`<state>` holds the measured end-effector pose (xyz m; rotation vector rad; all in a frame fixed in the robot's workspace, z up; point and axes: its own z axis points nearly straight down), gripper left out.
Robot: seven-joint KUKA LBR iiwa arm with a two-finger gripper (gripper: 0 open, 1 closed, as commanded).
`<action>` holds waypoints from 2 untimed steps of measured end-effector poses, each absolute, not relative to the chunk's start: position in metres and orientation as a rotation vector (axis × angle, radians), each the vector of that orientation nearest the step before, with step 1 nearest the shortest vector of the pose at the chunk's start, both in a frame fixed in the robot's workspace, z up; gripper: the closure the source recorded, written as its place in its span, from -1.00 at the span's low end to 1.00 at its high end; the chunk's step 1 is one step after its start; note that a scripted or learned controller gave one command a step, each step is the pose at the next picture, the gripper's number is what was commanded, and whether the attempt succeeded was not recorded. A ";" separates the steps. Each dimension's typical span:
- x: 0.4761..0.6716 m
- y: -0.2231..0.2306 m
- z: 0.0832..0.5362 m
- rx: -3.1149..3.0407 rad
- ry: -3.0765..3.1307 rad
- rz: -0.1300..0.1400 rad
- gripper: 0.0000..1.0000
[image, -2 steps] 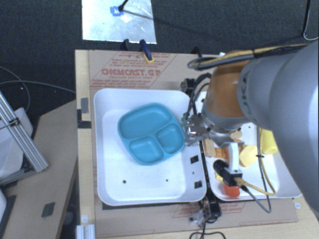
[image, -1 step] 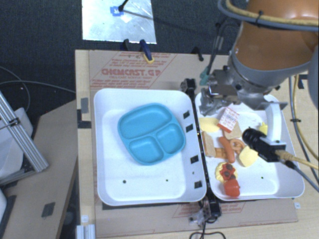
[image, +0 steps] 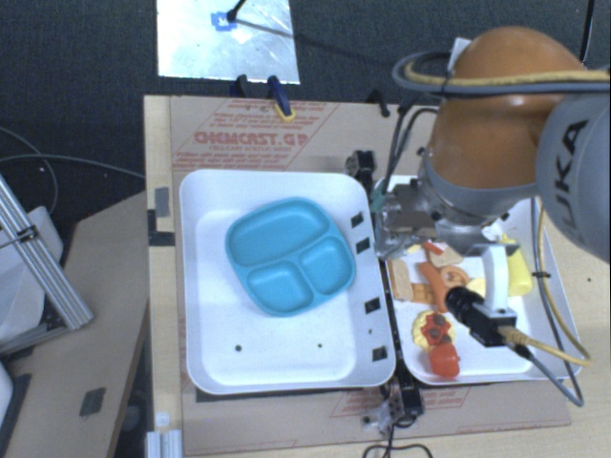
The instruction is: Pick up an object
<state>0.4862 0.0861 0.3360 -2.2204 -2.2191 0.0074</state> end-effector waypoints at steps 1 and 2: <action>0.605 0.084 0.227 -2.221 -2.225 0.001 1.00; 0.533 0.165 0.272 -2.206 -2.232 -0.004 1.00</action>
